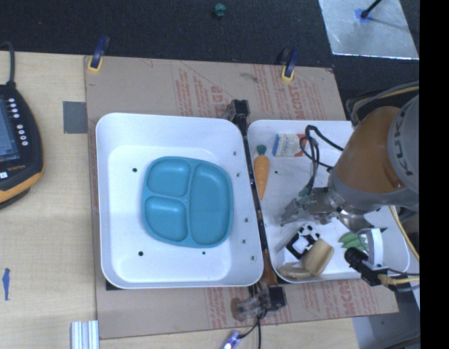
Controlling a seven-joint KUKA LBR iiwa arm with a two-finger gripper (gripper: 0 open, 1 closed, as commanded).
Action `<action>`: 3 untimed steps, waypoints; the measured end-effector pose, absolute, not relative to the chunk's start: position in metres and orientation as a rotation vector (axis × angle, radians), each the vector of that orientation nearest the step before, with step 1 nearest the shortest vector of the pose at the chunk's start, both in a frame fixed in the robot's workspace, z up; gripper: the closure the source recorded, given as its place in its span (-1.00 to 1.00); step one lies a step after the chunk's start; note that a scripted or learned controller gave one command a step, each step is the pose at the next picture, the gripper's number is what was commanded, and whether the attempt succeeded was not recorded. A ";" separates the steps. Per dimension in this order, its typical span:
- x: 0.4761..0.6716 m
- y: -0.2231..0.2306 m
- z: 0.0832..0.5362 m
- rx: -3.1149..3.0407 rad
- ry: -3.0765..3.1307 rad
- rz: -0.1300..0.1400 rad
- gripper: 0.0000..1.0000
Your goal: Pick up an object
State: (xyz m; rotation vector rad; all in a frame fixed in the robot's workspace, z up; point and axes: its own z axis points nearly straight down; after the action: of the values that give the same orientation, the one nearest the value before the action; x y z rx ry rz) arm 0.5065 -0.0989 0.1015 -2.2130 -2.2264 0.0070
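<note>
Grey gripper (300,208) hovers in right bin (282,133) near carrot (261,174); grasp state unclear. Blue plate (188,201) in left bin (118,133).

even overhead light, moderately bright. white bins (108,195) near overexposed, slight glare. soft shadow inside left bin's near-left wall. dark floor (173,13) at top underexposed. overall soft focus, low resolution; small objects under arm (377,158) blurry.

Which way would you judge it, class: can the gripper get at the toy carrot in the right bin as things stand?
Probably yes. The carrot lies along the right bin's left wall with nothing on top of it, and the gripper hangs nearby over the same bin. The wall beside it may crowd one finger.
</note>
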 end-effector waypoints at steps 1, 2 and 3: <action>0.596 -0.128 0.092 -2.216 -2.225 0.002 -1.00; 0.656 -0.102 0.092 -2.215 -2.225 0.001 -1.00; 0.656 -0.094 0.092 -2.216 -2.226 0.008 -1.00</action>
State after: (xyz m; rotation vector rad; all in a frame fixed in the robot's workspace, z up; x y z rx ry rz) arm 0.6559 -0.0944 0.0924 -2.2158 -2.2260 0.0080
